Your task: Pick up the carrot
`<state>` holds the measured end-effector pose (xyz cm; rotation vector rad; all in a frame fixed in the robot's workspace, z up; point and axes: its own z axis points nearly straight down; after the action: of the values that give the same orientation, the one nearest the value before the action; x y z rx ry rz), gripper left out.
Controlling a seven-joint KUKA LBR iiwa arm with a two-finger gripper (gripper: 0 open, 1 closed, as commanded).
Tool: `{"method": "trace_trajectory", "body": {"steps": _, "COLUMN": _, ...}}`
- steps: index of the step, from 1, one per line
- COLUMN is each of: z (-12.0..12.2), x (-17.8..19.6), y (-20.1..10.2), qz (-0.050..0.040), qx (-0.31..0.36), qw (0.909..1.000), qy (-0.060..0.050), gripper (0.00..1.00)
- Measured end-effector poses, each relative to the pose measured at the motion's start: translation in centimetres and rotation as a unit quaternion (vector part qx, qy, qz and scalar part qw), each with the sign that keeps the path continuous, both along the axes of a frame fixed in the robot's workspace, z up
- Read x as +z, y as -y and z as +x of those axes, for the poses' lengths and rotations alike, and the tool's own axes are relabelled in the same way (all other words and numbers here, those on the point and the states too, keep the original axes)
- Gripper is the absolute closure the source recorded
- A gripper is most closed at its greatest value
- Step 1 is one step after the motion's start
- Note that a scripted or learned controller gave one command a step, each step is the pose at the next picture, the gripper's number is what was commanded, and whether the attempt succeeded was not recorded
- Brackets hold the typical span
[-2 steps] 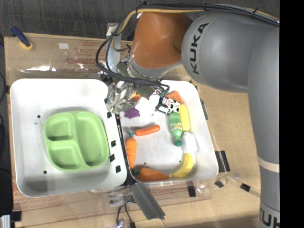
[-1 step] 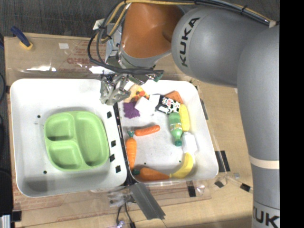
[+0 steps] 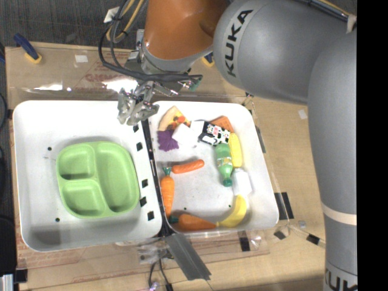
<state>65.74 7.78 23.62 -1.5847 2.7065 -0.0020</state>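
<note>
A: Where is the gripper (image 3: 134,109) right now?

B: It hangs over the far end of the divide between the 2 white bins, under the orange band (image 3: 176,23) of the arm (image 3: 285,47). Its metal fingers point down near the far rim of the left bin (image 3: 30,126).

A: Open or closed? Holding anything?

B: I cannot tell how far apart the fingers are; they read as a small tangle of metal from this angle. Nothing is visible between them.

A: And the carrot?

B: There are 3 carrot-like pieces, all in the right bin (image 3: 264,174), all on the near side of the gripper. The small carrot (image 3: 187,167) lies on its side, below and a little right of the gripper. An upright carrot (image 3: 167,190) sits further toward the near edge, just beside the divider. A third carrot (image 3: 195,222) lies along the near wall, touching a banana (image 3: 237,212).

A: What else lies close to the tool?

B: Just right of it, a pizza slice (image 3: 173,118) and a purple piece (image 3: 166,140). Further right, a black-and-white toy (image 3: 213,134), a yellow corn-like piece (image 3: 235,150) and a green bottle (image 3: 224,163). Down-left of the gripper, a green divided plate (image 3: 96,177) sits in the left bin, well apart.
</note>
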Motion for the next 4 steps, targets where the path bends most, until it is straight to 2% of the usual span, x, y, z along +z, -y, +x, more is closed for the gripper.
{"method": "trace_trajectory", "body": {"steps": 1, "z": -8.8, "x": 2.9, "y": 1.8, "qz": -0.0011, "qx": 0.174, "qw": 0.9847, "qy": -0.002, "gripper": 1.00}}
{"method": "trace_trajectory", "body": {"steps": 2, "z": -11.7, "x": -4.6, "y": 0.5, "qz": -0.0003, "qx": 0.382, "qw": 0.9242, "qy": -0.004, "gripper": 1.00}}
{"method": "trace_trajectory", "body": {"steps": 3, "z": -7.9, "x": -4.5, "y": 12.0, "qz": -0.0020, "qx": 0.453, "qw": 0.8915, "qy": -0.002, "gripper": 1.00}}
{"method": "trace_trajectory", "body": {"steps": 4, "z": -8.2, "x": -4.5, "y": 4.8, "qz": -0.0002, "qx": 0.511, "qw": 0.8594, "qy": -0.002, "gripper": 1.00}}
